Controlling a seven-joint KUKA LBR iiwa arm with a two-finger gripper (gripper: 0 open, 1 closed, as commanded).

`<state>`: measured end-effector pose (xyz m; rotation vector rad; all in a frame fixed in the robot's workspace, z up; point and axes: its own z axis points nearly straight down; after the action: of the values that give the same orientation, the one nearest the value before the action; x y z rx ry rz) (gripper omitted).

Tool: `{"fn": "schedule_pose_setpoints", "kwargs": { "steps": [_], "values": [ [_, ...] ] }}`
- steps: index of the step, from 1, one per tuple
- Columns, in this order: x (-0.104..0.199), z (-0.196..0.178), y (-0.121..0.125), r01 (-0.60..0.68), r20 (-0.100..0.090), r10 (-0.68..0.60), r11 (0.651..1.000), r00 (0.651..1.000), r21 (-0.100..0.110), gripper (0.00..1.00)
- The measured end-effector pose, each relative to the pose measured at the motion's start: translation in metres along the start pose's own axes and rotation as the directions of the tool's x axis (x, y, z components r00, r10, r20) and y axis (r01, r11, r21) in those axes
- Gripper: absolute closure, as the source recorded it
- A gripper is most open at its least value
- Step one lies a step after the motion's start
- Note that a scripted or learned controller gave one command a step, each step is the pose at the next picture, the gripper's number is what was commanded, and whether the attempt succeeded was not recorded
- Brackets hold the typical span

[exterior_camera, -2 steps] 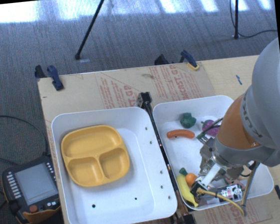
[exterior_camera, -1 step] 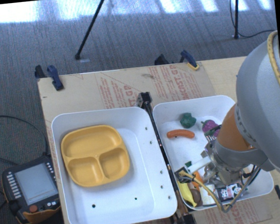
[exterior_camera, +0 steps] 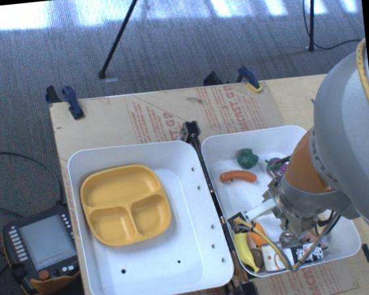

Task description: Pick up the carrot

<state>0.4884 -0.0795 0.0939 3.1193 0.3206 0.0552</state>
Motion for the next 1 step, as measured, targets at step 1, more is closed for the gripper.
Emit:
{"fn": "schedule_pose_setpoints", "kwargs": {
  "steps": [1],
  "values": [
    [0.0000, 0.0000, -0.0004, 0.004, 0.001, -0.004, 1.000, 1.000, -0.001, 0.00]
  ]
}}
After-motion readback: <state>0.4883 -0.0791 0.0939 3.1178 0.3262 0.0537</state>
